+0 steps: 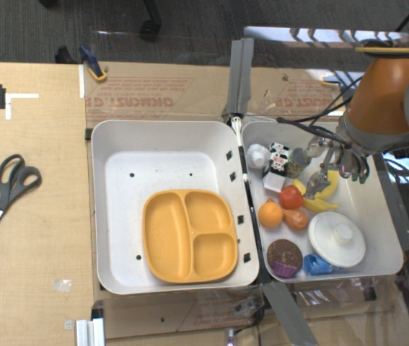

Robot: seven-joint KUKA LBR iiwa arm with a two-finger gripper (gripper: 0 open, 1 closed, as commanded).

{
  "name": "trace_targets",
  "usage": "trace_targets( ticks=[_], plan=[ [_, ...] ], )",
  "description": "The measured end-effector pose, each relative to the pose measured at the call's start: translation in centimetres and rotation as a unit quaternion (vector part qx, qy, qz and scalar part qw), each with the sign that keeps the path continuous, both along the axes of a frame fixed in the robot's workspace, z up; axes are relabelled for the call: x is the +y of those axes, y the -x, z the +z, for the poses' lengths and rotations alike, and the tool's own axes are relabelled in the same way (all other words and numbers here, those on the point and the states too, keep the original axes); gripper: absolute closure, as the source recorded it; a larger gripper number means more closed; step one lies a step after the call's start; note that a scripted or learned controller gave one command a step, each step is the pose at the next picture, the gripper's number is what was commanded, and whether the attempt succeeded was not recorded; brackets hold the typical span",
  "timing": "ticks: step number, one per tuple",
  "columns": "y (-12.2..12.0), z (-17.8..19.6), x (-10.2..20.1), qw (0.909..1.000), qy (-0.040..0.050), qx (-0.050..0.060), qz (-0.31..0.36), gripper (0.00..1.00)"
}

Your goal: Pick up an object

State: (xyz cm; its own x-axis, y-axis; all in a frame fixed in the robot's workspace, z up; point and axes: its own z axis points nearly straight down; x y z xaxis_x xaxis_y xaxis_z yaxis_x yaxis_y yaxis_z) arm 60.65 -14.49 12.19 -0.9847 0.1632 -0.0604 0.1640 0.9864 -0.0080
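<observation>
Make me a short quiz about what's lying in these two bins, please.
1. True or false: the yellow divided plate lies in the left bin.
2. Which thing sits nearest the right bin's front edge? A) orange B) blue toy C) banana
3. Fill in: the tool hovers over the ____ bin.

Key: 1 true. 2 B. 3 right.

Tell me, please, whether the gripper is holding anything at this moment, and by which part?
It cannot be told: the gripper sits low over the banana in the right bin.
</observation>
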Motion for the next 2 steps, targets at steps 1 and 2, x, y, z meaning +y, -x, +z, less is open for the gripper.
trace_targets(
  ticks=[1,2],
  plan=[
    [3.5,-2.6,-3.4,0.9984,-0.0094,0.024,-0.050,0.00],
    [-2.1,-3.2,-1.3,0.9765,-0.0120,0.039,-0.211,0.00]
  ],
)
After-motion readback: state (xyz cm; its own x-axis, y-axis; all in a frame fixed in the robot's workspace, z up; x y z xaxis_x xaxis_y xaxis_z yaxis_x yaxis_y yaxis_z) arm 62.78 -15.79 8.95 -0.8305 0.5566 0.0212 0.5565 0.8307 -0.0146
